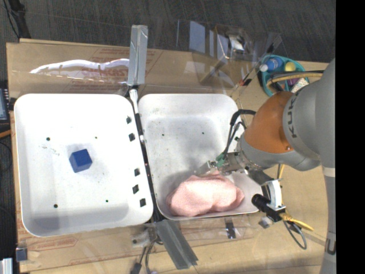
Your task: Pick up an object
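Arm reaches in from the right, wrist bent low over the right bin; gripper sits at the near right part of that bin, right at the upper edge of the pink soft object; cannot tell whether the fingers are apart or together, since the wrist body and cabling cover them from this angle.

Pink soft object: a lumpy, cushion-like mass, lying flat on the bin floor against the near wall; it looks to be resting fully in the bin, not raised; gripper appears touching or just beside its top edge, which of the two I cannot say.

Blue cube: alone in the left bin, left of centre, well apart from the arm; untouched.

Worktop behind the bins carries a crumpled clear plastic sheet; a divider strip runs between the two bins.

Progress, as judged: approach is done, the arm is down at the pink object; a secure grasp is not shown; lift not yet made; nothing seen between the fingers. Left to do: close on the object, raise it clear of the bin floor. Soft bulk may deform or slip; grasp at its edge looks marginal.
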{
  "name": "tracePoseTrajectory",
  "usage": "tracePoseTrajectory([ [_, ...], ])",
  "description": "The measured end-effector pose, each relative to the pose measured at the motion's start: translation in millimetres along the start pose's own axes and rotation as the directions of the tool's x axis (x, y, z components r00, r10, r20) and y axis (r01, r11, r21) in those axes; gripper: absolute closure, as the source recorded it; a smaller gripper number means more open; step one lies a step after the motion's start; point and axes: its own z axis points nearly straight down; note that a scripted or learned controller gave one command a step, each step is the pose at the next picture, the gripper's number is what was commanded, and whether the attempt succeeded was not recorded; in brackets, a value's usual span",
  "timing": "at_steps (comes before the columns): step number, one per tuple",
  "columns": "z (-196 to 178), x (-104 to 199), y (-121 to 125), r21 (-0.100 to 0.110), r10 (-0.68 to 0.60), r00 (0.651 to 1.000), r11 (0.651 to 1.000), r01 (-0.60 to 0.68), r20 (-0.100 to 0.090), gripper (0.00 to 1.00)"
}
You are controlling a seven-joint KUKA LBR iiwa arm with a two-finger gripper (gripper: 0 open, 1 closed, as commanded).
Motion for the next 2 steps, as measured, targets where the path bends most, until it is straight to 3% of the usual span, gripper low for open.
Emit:
tracePoseTrajectory([
  [1,-6.1,64.0,-4.5,0.001,-0.052,0.999,0.999,0.052,0.0,0.0],
  [2,-15.7,63.4,-4.1,0.002,-0.054,0.999,0.999,0.054,0.0,1.0],
])
